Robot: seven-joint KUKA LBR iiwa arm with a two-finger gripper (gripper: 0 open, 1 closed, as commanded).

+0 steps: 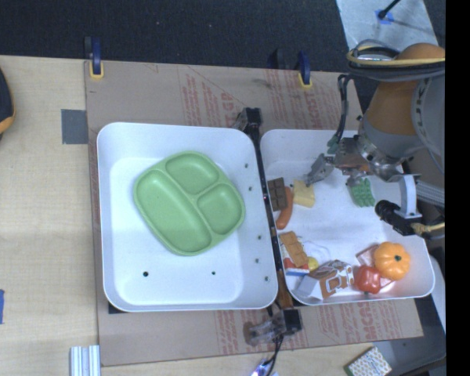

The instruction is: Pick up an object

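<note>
1. My gripper (323,169) hangs low over the upper part of the right bin (329,138), reaching in from the right; whether its fingers are spread or closed I cannot tell from this angle.

2. Nothing is visibly pinched between them, so I judge this as the approach step: no object is yet lifted.

3. Closest to me lies a pale yellow block (303,195), just below and a little left of the gripper. A green ridged piece (362,192) sits just to its right, under my wrist.

4. Further left, against the bin's inner wall, lie a dark brown bar (276,189) and an orange-red stick (283,214), the stick just below the bar.

5. Well apart, along the bin's lower edge, are an orange waffle-like piece (294,249), a small printed carton (330,278), a red piece (366,280) and an orange pumpkin (392,260).

6. The left bin (113,210) holds a green divided plate (189,202), far from my reach at present.

7. The next move, as I judge it, calls for settling squarely over the yellow block, descending and closing on it; it lies near the brown bar, so a sloppy descent could nudge both.
</note>
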